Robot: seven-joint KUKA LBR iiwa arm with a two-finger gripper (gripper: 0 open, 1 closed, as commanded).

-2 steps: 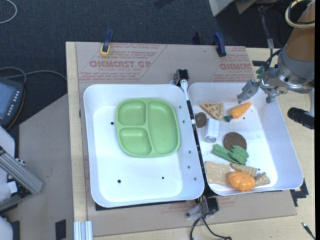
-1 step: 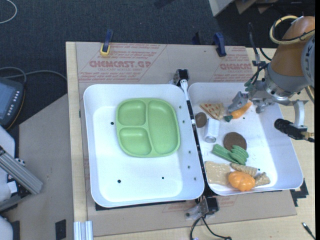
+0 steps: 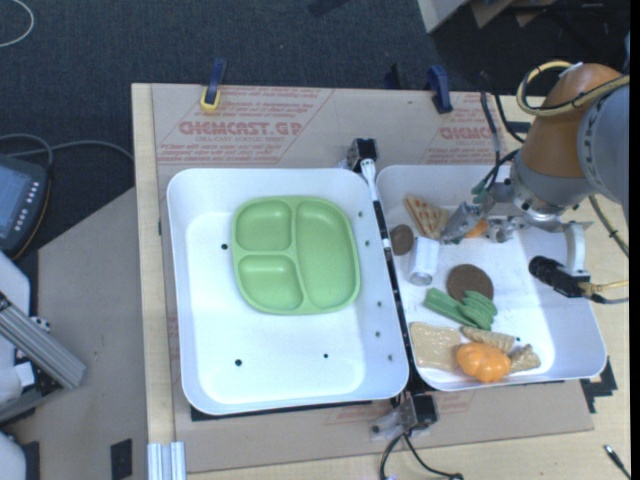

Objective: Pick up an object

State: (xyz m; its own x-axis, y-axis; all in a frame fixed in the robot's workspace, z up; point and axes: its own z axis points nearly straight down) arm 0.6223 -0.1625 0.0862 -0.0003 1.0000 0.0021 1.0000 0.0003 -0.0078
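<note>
At far left we see a dark screen (image 3: 20, 203) and a grey bracket (image 3: 40, 343) lying off the bench. The bench top is a brown board (image 3: 290, 118) with red print, held at its far edge by a yellow clamp (image 3: 211, 86) and a blue clamp (image 3: 437, 86).

The left bin (image 3: 200, 358) holds a green tray (image 3: 296, 254) with three compartments; it lies in the far half of the bin, flat, apart from the walls.

The right bin (image 3: 570, 338) touches the left bin along a shared edge. Within it we find the objects on offer: a small brown disc (image 3: 401, 239) near the left wall; a waffle piece (image 3: 428, 215) towards the far side; a white tube (image 3: 424, 260) just beside the disc; a dark brown round (image 3: 469, 282) near the middle; a green pod (image 3: 460, 307) touching that round on its near side; a beige slab (image 3: 436, 346) at the near left corner; and an orange fruit (image 3: 482, 361) lying on the slab's right end.

The gripper (image 3: 472, 223) hangs over the far part of the right bin, just right of the waffle piece and beyond the brown round. We cannot tell how far it is open, and we see nothing held in it. The arm (image 3: 565, 138) enters from the right, orange band above the wrist.
</note>
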